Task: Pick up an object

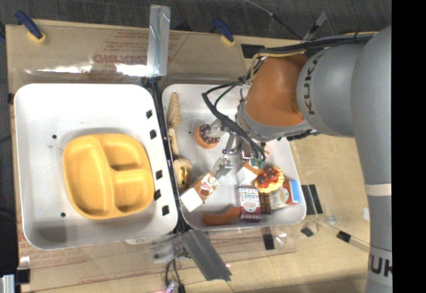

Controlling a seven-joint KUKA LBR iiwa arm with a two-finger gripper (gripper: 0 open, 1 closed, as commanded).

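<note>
Left bin (pixel 26 152): holds one yellow divided tray (pixel 106 174), lying flat near its centre.

Right bin (pixel 190 95): cluttered. Bread stick (pixel 174 114) along the left wall; small doughnut (pixel 207 136) near the middle; sausage (pixel 221 218) by the front edge; small carton (pixel 249 200) beside it; strawberry tart (pixel 269 180) toward the right wall.

Gripper (pixel 229 155) is low over the right bin's centre, beside the doughnut. Nothing seen between the fingers; how they stand cannot be told.

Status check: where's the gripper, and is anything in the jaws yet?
Gripper low in right bin, among the clutter. Jaws' state unclear, nothing visibly held. Small carton and sausage close by. Yellow tray sits in left bin.
</note>
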